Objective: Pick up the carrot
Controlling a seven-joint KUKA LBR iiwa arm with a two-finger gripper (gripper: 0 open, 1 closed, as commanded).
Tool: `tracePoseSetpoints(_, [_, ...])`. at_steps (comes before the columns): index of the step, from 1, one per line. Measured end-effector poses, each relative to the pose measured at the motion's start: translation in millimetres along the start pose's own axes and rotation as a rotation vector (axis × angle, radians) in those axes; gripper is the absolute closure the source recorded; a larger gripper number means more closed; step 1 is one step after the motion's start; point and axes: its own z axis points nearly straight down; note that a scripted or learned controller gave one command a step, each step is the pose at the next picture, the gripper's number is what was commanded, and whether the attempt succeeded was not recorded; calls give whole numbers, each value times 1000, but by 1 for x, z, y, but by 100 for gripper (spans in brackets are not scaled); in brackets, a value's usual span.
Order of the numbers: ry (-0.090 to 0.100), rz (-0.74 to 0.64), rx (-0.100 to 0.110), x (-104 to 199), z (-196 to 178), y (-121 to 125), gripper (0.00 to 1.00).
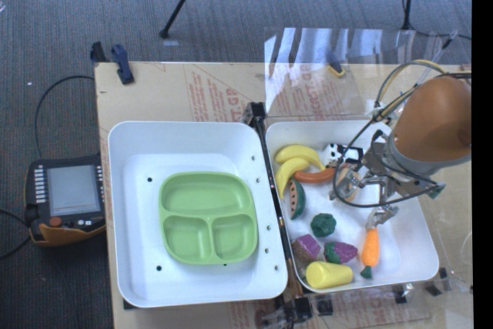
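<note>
The carrot [371, 246] is orange with a green stub at its near end. It lies in the right bin [420, 258], near the front right, pointing roughly away from me. My gripper [379, 216] hangs from the grey arm with the orange band [433, 122], right over the carrot's far tip. It looks close to or touching that tip. Nothing shows the carrot lifted; it rests on the bin floor.
The right bin also holds two bananas [296, 159], an orange sausage [314, 175], a watermelon slice [297, 200], a dark green broccoli [323, 225], two purple pieces [341, 251] and a yellow pear [329, 274]. A green divided plate [208, 216] sits in the left bin [127, 166].
</note>
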Motion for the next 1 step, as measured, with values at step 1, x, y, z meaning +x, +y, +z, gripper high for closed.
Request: tracePoseSetpoints(1, [5,-213,-3,58,0,28,0])
